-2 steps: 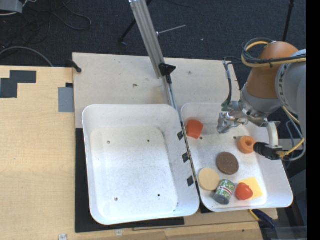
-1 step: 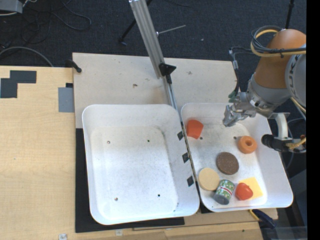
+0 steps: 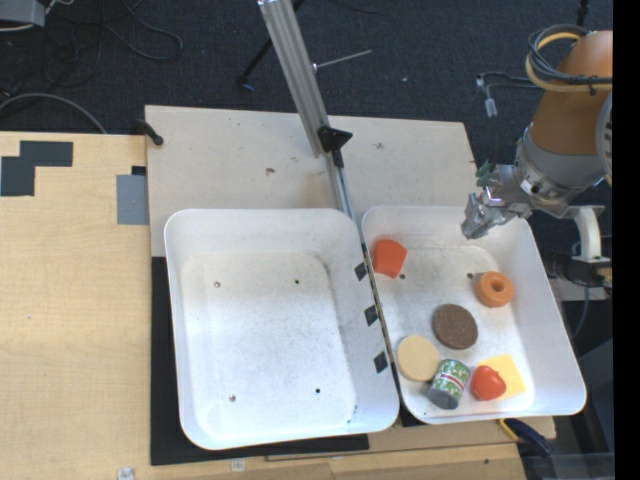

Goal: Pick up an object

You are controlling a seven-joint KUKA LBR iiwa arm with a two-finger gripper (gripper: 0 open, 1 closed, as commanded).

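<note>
**Gripper poised over the right bin, nothing picked yet**

The counter point(image 3: 240, 163) carries two shallow white bins side by side. The left bin point(image 3: 190, 268) holds no objects that I can make out, just specks on its floor. The right bin point(image 3: 560, 368) holds all the candidates for the pick.

The arm point(image 3: 570, 118) reaches in from the right, its orange band above the grey wrist, and the gripper point(image 3: 480, 218) hangs over the far right corner of the right bin. It is seen from above at a slant, and I cannot tell whether it is open or closed. Nothing shows between its tips, so my reading is that the task stands at the approach step, with the choice of object and the descent not yet made.

From largest to smallest, the objects in the right bin are roughly these. A brown disc point(image 3: 455, 325) lies flat near the middle. A tan disc point(image 3: 417, 357) sits just beside it, toward the near left, close to the bin wall. A yellow block point(image 3: 511, 372) lies near the front right corner, with a red piece point(image 3: 487, 382) touching it. A small green can point(image 3: 449, 383) lies tilted, touching the tan disc. An orange cup-like piece point(image 3: 389, 258) stands apart by the left wall. An orange ring point(image 3: 494, 288) lies nearest the gripper.

The next move likely calls for shifting over one object and lowering onto it. The ring looks the closest and stands clear of its neighbours; the clustered pieces at the front would be harder to take singly.
</note>
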